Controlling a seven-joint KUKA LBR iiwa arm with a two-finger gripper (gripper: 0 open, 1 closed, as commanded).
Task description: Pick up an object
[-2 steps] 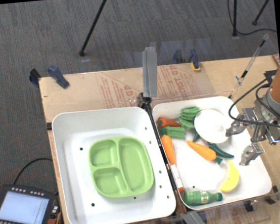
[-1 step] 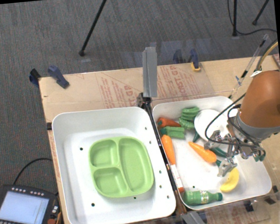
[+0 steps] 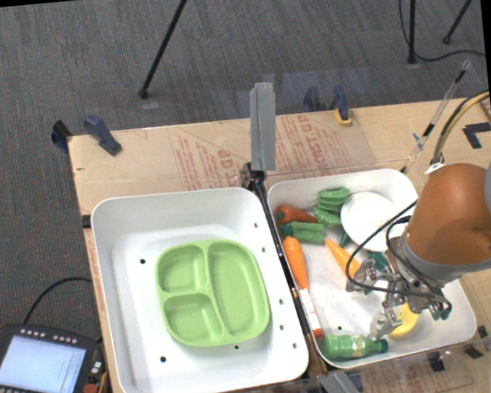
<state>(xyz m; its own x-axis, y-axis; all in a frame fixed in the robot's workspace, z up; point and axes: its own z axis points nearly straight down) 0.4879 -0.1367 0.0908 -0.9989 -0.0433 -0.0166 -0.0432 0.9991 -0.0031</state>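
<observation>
My gripper (image 3: 395, 308) is low in the near right part of the right bin (image 3: 456, 335), under the orange wrist band. A yellow object (image 3: 406, 325) lies right beneath it, partly hidden by the gripper. Just to the left, by the bin's near wall, a green bottle (image 3: 352, 344) lies on its side. Farther back lie an orange carrot (image 3: 295, 260), a second thinner carrot (image 3: 338, 256), a white round disc (image 3: 369, 214) and several green toy vegetables (image 3: 333, 199).
The left bin (image 3: 120, 248) holds a light green divided plate (image 3: 212, 292). A grey upright post (image 3: 263, 133) stands behind the seam between the bins. A teach pendant (image 3: 41, 370) lies on the floor at the lower left.
</observation>
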